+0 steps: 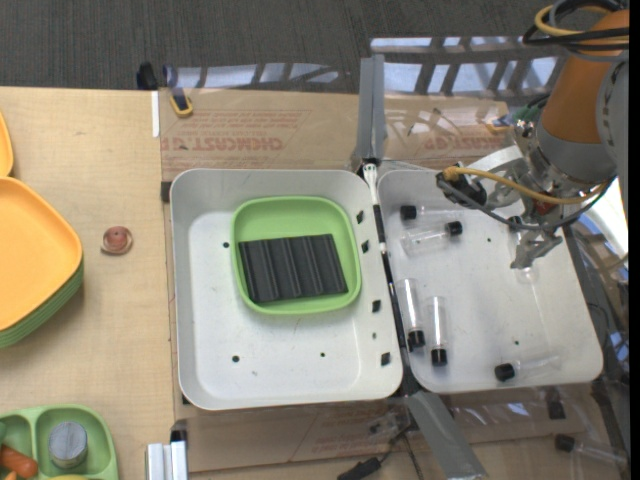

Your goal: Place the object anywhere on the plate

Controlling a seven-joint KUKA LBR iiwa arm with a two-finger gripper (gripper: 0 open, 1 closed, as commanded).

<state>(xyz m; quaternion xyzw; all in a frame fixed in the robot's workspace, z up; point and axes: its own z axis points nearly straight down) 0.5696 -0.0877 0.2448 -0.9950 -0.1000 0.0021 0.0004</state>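
On the green plate (291,209) in the left white bin (212,353) we see the task's thing, a dark grey ribbed slab (295,268), lying flat and covering most of the plate's floor. Left of that bin, on the wooden bench, sit a stack of orange dishes (32,260), a small reddish knob (117,239) and a green compartment tray (48,446). In the right white bin (480,288) several clear tubes with black caps (428,237) lie scattered, and the gripper (525,256) hangs over that bin's upper right part, well apart from the slab; we cannot tell whether it is spread or pressed together.
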